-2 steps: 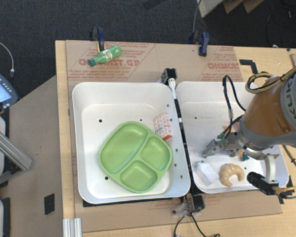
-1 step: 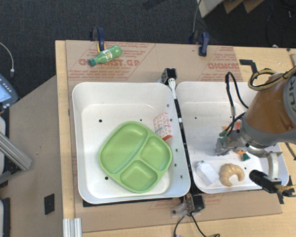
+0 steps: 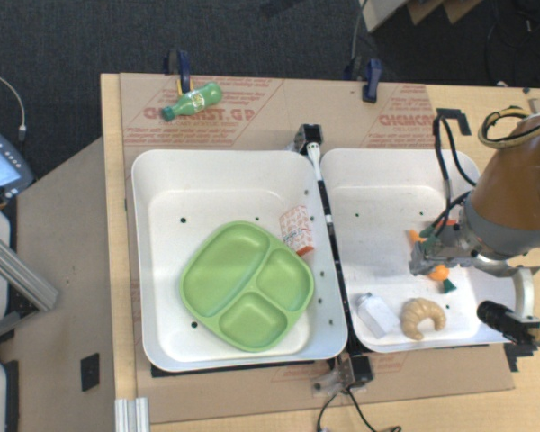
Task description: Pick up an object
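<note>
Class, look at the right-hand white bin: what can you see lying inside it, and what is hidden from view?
Inside the right bin lie a croissant and a small clear packet. The gripper reaches in, with orange bits beside it. The arm covers the bin's right side, so anything beneath stays unseen.

Robotics lab setting: cardboard-covered bench (image 3: 252,97) held by blue clamps (image 3: 371,77), two white bins (image 3: 153,241), loose cables (image 3: 445,151), dark carpet floor (image 3: 72,25).

green plate (image 3: 247,284), tan croissant (image 3: 422,317), white bins (image 3: 153,241)
</note>
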Tool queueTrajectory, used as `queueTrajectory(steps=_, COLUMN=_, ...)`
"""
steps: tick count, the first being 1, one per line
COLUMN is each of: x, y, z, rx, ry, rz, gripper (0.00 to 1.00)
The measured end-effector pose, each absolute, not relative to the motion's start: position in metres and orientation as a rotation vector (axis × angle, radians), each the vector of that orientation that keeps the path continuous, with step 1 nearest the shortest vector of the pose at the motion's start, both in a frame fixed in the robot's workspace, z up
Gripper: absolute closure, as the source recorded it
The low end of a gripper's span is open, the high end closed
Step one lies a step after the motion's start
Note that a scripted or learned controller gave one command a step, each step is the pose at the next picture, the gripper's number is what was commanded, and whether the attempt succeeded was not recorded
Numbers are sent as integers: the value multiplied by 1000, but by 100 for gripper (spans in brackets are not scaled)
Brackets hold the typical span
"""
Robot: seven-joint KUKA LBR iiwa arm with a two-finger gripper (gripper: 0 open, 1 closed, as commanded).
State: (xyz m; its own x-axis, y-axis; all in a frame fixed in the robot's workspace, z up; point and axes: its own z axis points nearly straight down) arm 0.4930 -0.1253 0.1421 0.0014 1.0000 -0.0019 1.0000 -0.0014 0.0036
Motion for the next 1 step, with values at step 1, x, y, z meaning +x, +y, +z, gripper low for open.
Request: queueTrajectory(steps=1, x=492, y=-115, z=196, rx=2216, ry=2220, rz=4, gripper=100)
